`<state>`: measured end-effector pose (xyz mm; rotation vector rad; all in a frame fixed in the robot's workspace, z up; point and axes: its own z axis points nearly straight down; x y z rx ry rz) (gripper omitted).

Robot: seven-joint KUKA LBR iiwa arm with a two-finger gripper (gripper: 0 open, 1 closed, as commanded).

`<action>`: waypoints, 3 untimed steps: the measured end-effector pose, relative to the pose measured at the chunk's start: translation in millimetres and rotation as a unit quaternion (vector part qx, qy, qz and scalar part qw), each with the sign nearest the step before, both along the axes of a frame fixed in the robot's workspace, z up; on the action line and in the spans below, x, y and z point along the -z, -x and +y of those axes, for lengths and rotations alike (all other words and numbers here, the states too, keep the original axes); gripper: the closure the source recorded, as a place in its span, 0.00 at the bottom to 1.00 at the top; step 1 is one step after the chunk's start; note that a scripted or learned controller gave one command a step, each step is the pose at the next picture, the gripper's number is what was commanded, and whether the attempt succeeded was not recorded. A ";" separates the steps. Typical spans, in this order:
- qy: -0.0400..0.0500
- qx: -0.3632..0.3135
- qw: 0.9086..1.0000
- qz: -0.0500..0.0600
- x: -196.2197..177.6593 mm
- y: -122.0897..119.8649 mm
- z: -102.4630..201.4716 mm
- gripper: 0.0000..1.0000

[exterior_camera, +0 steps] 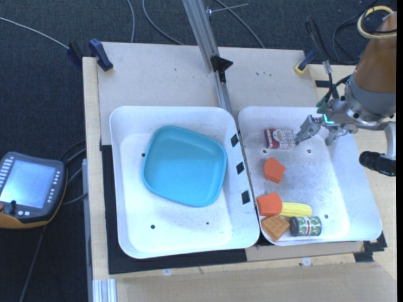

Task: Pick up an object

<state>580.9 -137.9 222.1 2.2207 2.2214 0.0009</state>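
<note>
The small red-and-white packet point(279, 138) lies flat near the back of the right bin point(352, 194), its long axis running left to right, and the gripper point(317, 129) sits just off its right end, near enough to touch. Its fingers look spread, one tip by the packet's edge and nothing pinched. The orange block point(273, 169) lies nearer the front.

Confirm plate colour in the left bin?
Light blue plate, plain, clearest in the camera view.

red-white packet point(278, 138) | lying flat | right bin, upper left
</note>
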 end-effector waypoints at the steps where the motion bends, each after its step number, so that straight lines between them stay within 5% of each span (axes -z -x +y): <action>1: 0.000 0.000 1.000 0.000 0.1 0.0 0.0 0.00; 3: 0.000 0.000 1.000 0.001 114.2 7.4 -0.9 0.00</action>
